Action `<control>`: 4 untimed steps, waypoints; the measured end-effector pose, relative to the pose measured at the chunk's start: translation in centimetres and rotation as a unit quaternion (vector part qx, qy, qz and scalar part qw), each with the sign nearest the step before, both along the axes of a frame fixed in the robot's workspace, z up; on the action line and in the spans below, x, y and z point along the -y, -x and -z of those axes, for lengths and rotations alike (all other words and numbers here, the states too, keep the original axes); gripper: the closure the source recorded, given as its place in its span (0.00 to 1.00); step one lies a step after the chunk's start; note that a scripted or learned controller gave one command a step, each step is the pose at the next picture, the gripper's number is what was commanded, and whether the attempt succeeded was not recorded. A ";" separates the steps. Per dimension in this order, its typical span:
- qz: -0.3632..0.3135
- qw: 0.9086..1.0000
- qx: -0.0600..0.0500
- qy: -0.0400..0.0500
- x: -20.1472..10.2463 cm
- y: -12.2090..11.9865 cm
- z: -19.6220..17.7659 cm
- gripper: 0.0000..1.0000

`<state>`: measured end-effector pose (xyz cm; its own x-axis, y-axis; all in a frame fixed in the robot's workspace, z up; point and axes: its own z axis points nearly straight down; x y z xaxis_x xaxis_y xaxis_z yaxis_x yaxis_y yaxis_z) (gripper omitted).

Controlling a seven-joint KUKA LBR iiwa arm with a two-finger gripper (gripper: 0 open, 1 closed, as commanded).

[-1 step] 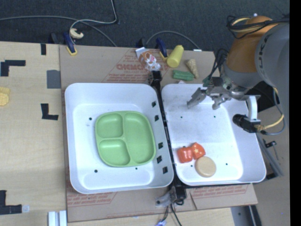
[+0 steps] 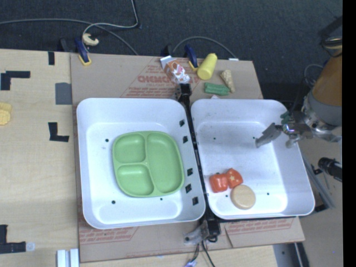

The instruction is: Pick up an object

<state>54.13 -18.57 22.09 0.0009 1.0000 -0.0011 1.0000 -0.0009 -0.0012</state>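
Round tan cookie (image 2: 243, 197) beside red pepper (image 2: 225, 180)

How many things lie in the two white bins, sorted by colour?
Green: 1, the divided plate in the left bin
Red: 1, the red pepper-like piece in the right bin
Tan: 1, the round bun-like piece beside it
Total: 3

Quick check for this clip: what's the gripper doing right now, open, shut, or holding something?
Gripper: over the right bin, finger state cannot be told; nothing visibly held. The red object and tan round object lie in the bin.
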 end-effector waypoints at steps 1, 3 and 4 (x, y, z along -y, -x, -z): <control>-0.001 1.000 -0.001 -0.001 -7.2 1.6 6.4 0.00; -0.001 1.000 0.004 0.000 -8.4 4.6 12.4 1.00; -0.001 1.000 0.003 0.000 -8.5 4.6 11.5 1.00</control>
<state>49.49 -10.12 10.57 -0.0008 1.0000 -0.0006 1.0000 0.0008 0.0043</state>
